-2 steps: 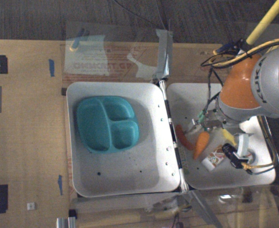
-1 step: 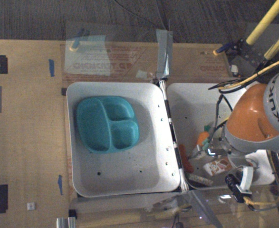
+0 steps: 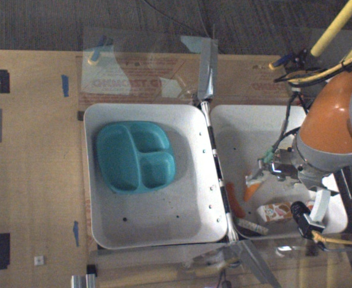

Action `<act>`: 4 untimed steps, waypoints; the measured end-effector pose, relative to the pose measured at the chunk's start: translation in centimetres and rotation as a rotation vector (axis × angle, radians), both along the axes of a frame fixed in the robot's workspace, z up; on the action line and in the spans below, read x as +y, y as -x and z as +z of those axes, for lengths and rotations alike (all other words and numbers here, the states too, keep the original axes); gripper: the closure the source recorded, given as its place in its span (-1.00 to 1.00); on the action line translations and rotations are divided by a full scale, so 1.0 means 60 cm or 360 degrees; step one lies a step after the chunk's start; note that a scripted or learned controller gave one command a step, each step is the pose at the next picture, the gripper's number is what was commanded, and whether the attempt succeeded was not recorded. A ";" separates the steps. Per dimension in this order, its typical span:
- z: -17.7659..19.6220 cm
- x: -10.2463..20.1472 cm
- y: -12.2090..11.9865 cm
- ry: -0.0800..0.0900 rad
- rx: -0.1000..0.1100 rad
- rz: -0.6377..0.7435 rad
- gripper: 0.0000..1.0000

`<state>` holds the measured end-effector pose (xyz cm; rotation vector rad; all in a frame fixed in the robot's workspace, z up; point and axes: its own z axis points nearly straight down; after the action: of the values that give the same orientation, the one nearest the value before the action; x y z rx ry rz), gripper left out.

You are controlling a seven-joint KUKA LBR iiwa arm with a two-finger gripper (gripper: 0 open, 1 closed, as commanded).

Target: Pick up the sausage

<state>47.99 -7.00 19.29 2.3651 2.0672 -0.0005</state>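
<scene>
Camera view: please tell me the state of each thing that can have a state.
Teal divided plate: upright in left bin, compartments bare.
Sausage: lying flat at right bin's left wall, not grasped.
Small carton: lying on its side.
End effector: above the right bin, near an orange piece.

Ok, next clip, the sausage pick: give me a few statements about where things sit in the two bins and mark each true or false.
1. The teal divided plate lies in the left bin. True.
2. The sausage lies on the teal plate. False: it lies in the right bin, close to its left wall.
3. A small carton lies in the right bin, to the right of the sausage. True.
4. The gripper hangs over the left bin. False: it is over the right bin.
5. The carton sits in the left bin. False: it is in the right bin, near its front edge.
</scene>
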 end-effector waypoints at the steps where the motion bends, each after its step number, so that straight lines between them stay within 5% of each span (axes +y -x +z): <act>1: -0.015 0.143 0.002 -0.0003 0.0005 0.0415 -1.00; 2: 0.001 0.139 0.000 -0.0002 0.0002 0.0407 1.00; 3: 0.001 0.138 0.000 -0.0002 0.0002 0.0406 -1.00; 4: 0.127 0.069 0.000 0.0001 0.0000 0.0146 -1.00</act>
<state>47.99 -2.87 26.93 2.2671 2.1732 -0.0008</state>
